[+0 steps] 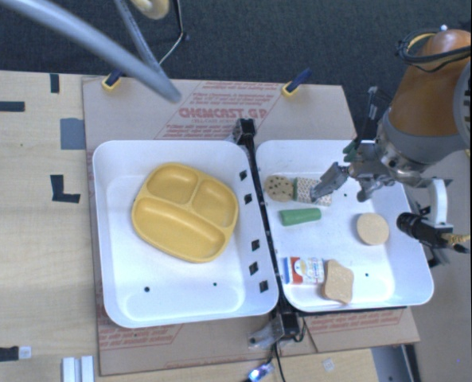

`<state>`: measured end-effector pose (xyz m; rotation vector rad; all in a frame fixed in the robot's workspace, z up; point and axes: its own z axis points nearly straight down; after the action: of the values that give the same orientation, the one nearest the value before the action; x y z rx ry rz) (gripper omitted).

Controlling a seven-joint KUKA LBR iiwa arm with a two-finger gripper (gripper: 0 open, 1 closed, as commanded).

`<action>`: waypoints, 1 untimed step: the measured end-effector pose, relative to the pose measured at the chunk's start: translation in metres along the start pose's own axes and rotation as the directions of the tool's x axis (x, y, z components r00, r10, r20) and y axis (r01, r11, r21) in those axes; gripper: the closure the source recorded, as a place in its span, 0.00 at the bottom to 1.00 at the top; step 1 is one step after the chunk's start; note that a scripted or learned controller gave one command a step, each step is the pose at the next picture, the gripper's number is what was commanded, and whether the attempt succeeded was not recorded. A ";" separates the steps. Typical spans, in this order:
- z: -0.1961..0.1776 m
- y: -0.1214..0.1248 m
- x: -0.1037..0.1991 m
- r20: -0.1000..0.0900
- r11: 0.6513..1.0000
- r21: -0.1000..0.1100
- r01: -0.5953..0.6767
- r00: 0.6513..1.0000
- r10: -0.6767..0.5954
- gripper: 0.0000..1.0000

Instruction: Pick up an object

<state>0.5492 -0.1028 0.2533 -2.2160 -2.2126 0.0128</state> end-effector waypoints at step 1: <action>-0.006 0.002 0.000 0.002 1.000 -0.011 0.003 1.000 -0.003 0.00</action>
<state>0.5513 -0.1027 0.2589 -2.2192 -2.2223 0.0019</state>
